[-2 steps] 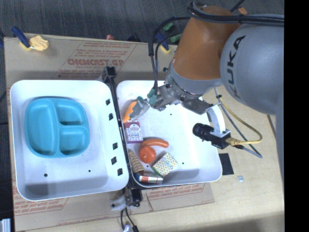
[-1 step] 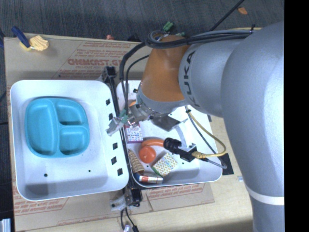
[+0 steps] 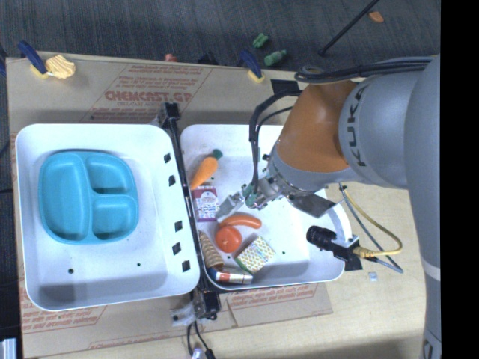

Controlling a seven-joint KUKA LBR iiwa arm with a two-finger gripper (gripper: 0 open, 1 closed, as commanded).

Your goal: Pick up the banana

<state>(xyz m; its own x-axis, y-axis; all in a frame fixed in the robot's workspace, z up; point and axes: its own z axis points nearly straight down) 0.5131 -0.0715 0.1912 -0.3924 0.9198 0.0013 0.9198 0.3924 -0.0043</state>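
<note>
white bins (image 3: 45, 290) are counted as two; one carrot (image 3: 203, 170), one tomato (image 3: 229, 238) are seen at seven o'clock of the gripper (image 3: 248, 197), whose grip cannot be told.

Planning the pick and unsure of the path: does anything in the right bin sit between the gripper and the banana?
Cannot tell: the arm covers the upper right part of the right bin, where a banana might lie. The gripper hangs close by the carton and an orange-red pepper.
</note>
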